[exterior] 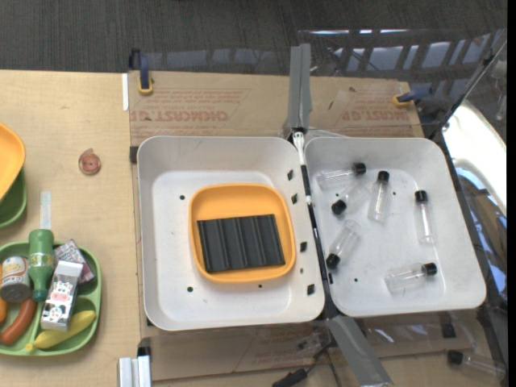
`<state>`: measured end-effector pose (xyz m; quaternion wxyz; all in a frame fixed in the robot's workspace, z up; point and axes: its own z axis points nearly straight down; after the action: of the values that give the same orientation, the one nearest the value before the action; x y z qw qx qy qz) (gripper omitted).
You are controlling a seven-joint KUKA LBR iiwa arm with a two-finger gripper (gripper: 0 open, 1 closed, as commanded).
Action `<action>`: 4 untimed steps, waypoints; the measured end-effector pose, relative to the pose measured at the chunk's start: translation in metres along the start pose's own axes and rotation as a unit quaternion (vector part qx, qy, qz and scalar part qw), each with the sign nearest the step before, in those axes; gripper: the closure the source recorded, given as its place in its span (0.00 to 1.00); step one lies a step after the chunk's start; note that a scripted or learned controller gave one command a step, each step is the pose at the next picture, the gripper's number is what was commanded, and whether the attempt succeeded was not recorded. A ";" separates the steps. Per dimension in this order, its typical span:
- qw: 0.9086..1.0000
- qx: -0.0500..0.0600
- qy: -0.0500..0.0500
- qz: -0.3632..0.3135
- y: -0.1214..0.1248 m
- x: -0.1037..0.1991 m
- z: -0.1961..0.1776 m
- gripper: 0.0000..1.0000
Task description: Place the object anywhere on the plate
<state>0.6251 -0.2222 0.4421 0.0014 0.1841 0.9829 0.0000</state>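
Note:
An orange plate (242, 202) lies in the left white bin (161, 240). A dark ribbed rectangular block (241, 243) rests flat on the plate, toward its near side. The right white bin (451, 280) holds several clear vials with black caps, such as a vial (342, 175) at the back left, a vial (423, 214) at the right and a vial (411, 276) near the front.
A green tray (85, 317) with toy food sits on the wooden table at the left front. An orange and green dish (10, 176) lies at the left edge. A small pink disc (90, 163) lies on the table. Cardboard (210, 111) lies under the bins, held by clamps.

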 end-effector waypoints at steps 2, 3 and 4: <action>0.922 -0.001 -0.001 -0.387 0.013 -0.032 0.000 0.00; 0.832 -0.001 -0.001 -0.554 0.007 -0.017 0.000 0.00; 0.736 -0.002 0.000 -0.677 -0.015 0.039 0.001 0.00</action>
<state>0.5832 -0.2215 0.4414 0.0018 -0.5299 0.8481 0.0008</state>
